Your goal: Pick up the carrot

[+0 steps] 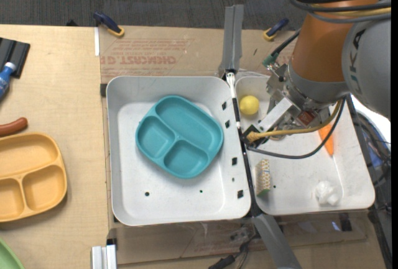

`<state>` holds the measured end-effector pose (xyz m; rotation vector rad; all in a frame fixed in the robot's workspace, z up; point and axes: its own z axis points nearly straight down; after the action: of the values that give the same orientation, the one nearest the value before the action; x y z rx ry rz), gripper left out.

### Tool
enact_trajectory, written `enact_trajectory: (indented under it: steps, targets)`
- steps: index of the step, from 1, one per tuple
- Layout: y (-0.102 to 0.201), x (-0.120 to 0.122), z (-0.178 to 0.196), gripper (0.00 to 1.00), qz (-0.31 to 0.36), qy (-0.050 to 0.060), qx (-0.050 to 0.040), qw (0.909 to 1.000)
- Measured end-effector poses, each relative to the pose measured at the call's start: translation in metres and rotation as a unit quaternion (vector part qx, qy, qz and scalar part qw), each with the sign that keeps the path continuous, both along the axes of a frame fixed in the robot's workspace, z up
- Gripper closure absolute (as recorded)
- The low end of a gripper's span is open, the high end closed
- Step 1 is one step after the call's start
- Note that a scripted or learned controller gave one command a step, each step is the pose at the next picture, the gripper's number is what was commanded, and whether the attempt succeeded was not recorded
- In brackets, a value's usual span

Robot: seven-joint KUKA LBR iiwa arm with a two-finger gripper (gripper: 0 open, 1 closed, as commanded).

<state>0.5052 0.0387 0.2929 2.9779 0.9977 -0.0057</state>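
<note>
While the gripper hangs low over the right bin, its grip state untellable, the carrot lies just beside it, partly hidden; a descent slightly off could perhaps nudge it aside.

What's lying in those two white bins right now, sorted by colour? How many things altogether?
Teal: 1, the divided plate in the left bin.
Yellow: 1, the ball in the right bin.
Orange: 1, the carrot.
White: 1, the crumpled lump.
Patterned: 1, the small packet.
Total: 5
</note>
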Motion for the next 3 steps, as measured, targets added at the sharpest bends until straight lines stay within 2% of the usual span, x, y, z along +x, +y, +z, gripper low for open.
enact_trajectory:
  steps: [1,2,3]
  targets:
    - [-0.137,-0.019,-0.062,1.00,-0.128,0.001,0.0003,0.9918]
    - [-0.085,-0.001,-0.103,1.00,-0.058,0.002,0.0008,0.9983]
    - [-0.109,0.073,-0.103,1.00,-0.208,0.001,-0.0003,0.9781]
